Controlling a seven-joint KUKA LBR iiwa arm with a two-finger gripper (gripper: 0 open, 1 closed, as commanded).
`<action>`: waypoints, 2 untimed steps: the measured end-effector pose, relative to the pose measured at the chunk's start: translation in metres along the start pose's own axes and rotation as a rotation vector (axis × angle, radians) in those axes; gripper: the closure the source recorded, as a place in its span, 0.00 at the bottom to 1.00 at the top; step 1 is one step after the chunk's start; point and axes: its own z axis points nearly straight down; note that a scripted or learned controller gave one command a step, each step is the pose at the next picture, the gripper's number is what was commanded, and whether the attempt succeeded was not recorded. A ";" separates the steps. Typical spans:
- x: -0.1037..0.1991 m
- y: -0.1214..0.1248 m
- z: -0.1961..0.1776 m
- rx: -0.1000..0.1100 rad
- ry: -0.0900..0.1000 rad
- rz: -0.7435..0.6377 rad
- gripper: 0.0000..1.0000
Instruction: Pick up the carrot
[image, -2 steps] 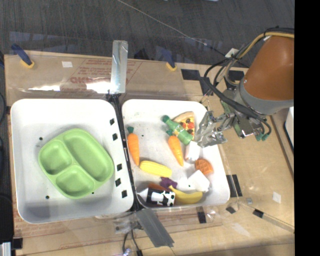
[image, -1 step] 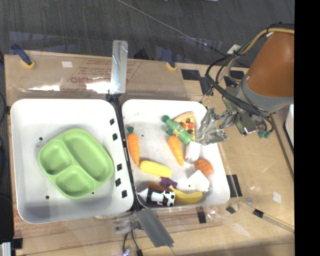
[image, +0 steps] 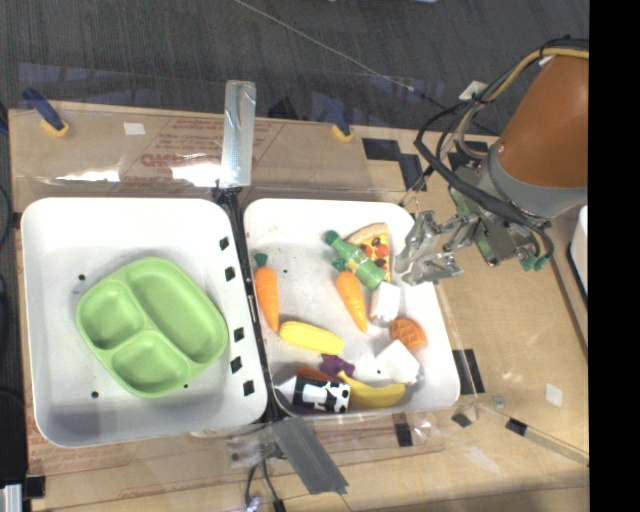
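Now the metal two-finger pincer (image: 425, 250) is hovering open, gripping nothing, with the tapered orange plastic carrot (image: 351, 299) lying just left of it and slightly below.

The arm (image: 545, 120) has a broad, rounded orange shell, smooth and glossy with a soft highlight. Below it sits a grey collar. Black cables (image: 455, 130) loop out in curves behind the fingers, and one pale yellowish cable arcs over the top of the orange shell. Between collar and fingers is a cluttered wrist of dark metal, wires and small green parts. The fingers (image: 425, 250) are bare silvery metal, thin and skeletal, with linkages showing.
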 end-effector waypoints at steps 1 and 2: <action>-0.002 0.000 -0.011 0.003 -0.003 -0.003 1.00; 0.029 0.054 0.015 -0.014 0.014 -0.205 1.00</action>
